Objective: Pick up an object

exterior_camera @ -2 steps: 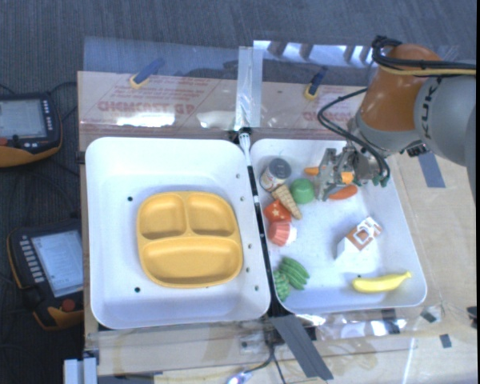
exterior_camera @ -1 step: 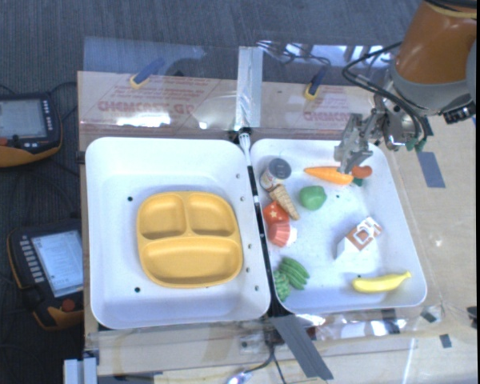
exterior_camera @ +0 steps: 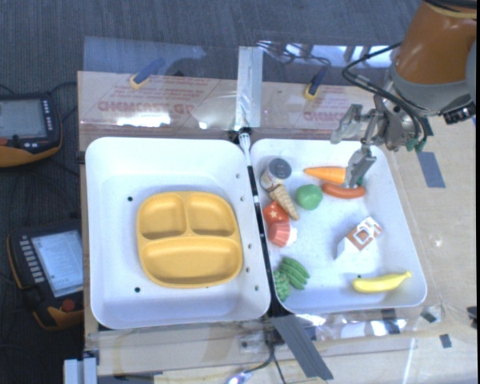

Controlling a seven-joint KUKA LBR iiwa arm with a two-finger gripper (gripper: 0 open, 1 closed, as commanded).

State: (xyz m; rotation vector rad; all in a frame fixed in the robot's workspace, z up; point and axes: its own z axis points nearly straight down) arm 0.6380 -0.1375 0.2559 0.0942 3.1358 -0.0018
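My gripper [exterior_camera: 356, 166] hangs over the upper right part of the right bin [exterior_camera: 408, 246], its fingers pointing down at the orange carrot [exterior_camera: 326, 174] and a reddish piece [exterior_camera: 344, 190] just below it. Nothing sits between the fingers. Left of the carrot lie a green ball [exterior_camera: 309, 197], a grey round lid [exterior_camera: 280, 168] and a beige stick-like piece [exterior_camera: 282, 199]. A red tomato-like piece [exterior_camera: 277, 222] rests by the bin's left wall. Lower down are a green leafy vegetable [exterior_camera: 291, 274], a small white and red carton [exterior_camera: 362, 236] and a yellow banana [exterior_camera: 381, 282].
The left bin [exterior_camera: 112, 294] holds a yellow divided tray [exterior_camera: 190, 237]. A metal divider [exterior_camera: 254, 214] separates the two bins. Two handheld pendants [exterior_camera: 20, 122] [exterior_camera: 44, 266] lie on the floor at the left. Taped cardboard [exterior_camera: 168, 94] lies behind the bins.
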